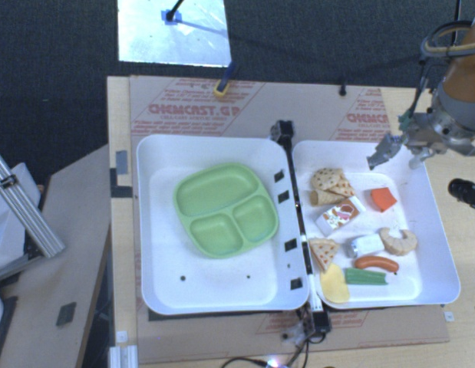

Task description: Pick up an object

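Observation:
My gripper (398,156) hangs over the far edge of the right bin (437,228), its two fingers spread apart with nothing between them. Below it lie toy foods: pizza-like wedges (331,181), an orange block (384,199), a white carton with a red label (338,215), a white and blue piece (366,245), a bread chunk (398,241), a sausage (377,264), a green bean pod (366,278), a yellow slice (335,288) and another wedge (323,251). The orange block is the nearest item, a little in front of the fingers.
The left bin (156,274) holds a green divided plate (225,209). A black divider with clips (295,213) runs between the bins. A shiny metal sheet (173,21) lies behind the bench. A metal rail (22,213) leans at the left.

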Robot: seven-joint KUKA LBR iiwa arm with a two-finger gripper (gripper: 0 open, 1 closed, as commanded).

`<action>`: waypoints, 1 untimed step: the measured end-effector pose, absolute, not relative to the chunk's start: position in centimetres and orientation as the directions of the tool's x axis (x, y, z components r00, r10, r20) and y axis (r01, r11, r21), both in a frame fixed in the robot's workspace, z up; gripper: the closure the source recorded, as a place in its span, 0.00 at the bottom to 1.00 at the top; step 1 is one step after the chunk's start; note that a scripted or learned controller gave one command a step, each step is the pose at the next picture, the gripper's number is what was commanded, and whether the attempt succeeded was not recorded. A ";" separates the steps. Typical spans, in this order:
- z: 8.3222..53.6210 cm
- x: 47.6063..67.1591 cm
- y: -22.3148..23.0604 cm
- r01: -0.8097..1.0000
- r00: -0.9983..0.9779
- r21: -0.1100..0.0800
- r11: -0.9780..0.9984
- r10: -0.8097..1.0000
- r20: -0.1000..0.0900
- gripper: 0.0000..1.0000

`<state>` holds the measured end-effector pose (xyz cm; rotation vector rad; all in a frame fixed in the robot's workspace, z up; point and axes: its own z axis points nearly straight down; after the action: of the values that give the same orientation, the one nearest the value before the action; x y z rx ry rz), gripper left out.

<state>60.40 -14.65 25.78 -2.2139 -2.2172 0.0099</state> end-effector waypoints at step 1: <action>26.5 60.6 -14.6 1.000 -0.004 0.001 0.004 1.000 0.000 0.00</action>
<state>60.59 -14.60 26.52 -2.2179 -2.2264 -0.0012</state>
